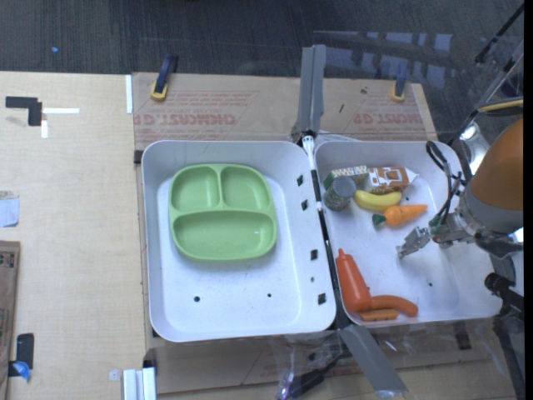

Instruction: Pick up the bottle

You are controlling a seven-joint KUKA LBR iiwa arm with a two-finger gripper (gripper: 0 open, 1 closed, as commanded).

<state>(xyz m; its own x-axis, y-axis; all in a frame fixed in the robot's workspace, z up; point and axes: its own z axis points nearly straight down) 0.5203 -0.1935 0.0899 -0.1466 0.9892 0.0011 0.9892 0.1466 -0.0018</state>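
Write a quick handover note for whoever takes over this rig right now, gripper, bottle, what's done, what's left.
Gripper: over the right bin, nothing between its fingers.
Bottle: orange-red, lying at the right bin's left wall, with a hot dog beside its base.
Left bin: holds a green divided plate.
Done: nothing picked yet.
Left: move to the bottle, grasp it, lift it.
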